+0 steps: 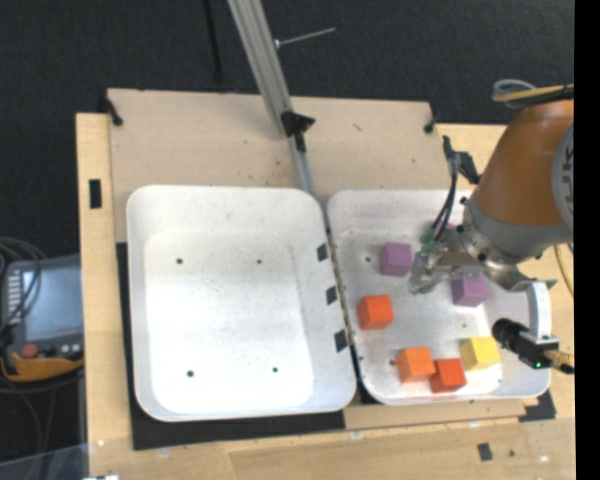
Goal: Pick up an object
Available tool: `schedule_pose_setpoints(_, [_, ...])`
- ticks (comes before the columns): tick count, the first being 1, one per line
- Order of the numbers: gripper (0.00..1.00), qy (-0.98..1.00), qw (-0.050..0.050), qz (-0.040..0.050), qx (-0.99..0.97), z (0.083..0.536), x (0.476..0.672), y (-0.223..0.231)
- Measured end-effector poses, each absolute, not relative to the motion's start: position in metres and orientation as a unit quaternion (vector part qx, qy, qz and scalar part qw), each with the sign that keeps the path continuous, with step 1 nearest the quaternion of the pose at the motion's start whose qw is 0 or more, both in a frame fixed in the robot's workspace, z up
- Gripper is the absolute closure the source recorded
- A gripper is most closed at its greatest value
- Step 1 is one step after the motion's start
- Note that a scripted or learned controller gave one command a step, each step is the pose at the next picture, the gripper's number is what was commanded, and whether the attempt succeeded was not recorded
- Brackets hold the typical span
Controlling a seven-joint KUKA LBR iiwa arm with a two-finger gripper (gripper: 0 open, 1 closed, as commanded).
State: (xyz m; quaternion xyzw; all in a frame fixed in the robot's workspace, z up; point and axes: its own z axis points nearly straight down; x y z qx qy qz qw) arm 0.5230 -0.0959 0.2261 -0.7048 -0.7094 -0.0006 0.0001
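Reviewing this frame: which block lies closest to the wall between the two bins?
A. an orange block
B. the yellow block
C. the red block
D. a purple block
A. The lone orange block lies in the right bin, nearest the wall shared with the left bin; the purple blocks, the yellow block and the red block all lie farther right.

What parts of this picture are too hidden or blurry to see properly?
- Gripper: blurred and small in the camera view, so open or shut is unclear.
- Purple block on the right: partly covered by the arm's wrist.
- Arm: its base is cut off by the right edge.
- Grey screen box at left: its display is too small to read.
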Motion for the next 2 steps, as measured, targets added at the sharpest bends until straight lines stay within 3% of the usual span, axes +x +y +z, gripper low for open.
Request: schedule_pose_setpoints(2, [1.0,-0.71,0.001,-0.0009,-0.704,0.236,0.498,0.02])
